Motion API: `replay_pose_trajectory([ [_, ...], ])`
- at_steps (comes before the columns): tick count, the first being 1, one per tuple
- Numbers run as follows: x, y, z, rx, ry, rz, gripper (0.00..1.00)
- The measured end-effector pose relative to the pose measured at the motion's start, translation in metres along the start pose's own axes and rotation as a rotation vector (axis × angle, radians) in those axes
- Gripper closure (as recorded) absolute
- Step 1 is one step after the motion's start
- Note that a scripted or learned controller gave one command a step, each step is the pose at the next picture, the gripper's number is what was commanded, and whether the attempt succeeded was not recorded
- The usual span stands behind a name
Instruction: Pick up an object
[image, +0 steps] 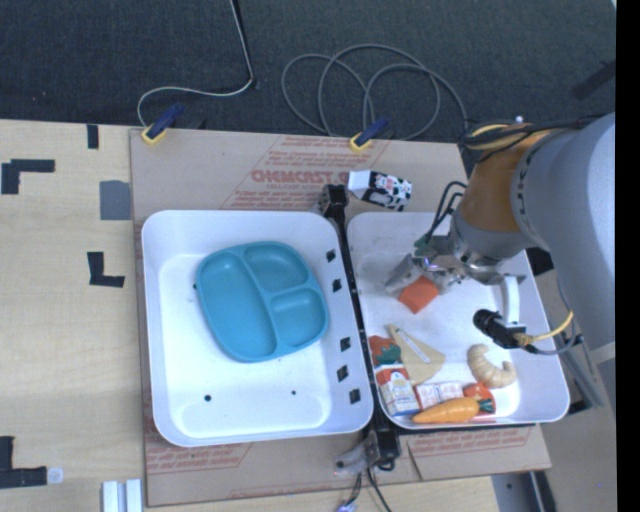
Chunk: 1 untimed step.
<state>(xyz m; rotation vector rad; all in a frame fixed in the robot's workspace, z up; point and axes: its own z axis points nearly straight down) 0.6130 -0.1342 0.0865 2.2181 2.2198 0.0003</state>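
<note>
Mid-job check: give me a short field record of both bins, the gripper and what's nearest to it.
left bin: holds a blue three-compartment plastic tray
right bin: orange block, toy carrot, beige croissant-shaped toy, small packets
gripper: low over the right bin, directly above the orange block
grasp: not confirmed
behind bins: small black-and-white cow figure on cardboard

I read this as a robotics lab: my arm (560, 190) works over two white bins (160, 300) on a cardboard-covered surface (290, 175), with clamps (160, 125), loose cables (360, 90), black tape marks (100, 270) and dark carpet (100, 50) behind.
</note>
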Motion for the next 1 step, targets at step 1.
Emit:
replay_pose_trajectory([
  [1, -0.0001, 0.0002, -0.0095, -0.001, -0.001, 0.000, 1.00],
])
